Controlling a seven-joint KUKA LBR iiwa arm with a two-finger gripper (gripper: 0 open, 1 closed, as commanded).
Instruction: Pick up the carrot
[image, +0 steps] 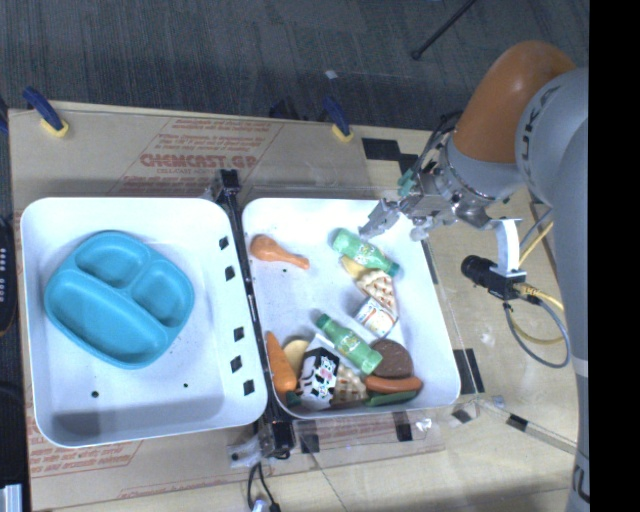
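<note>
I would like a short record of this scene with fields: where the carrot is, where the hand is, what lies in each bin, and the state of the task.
carrot: orange, long, lying at the left wall of the right bin, near its front corner
hand: above the back right part of the right bin, apart from the carrot
right bin: carrot, chicken drumstick, two green bottles, other toy foods piled at the front
left bin: one blue divided tray
task state: carrot not yet picked up

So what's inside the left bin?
The left bin holds a blue divided plate, lying flat, its compartments bare. Whatever lies beneath the plate is covered.
</note>
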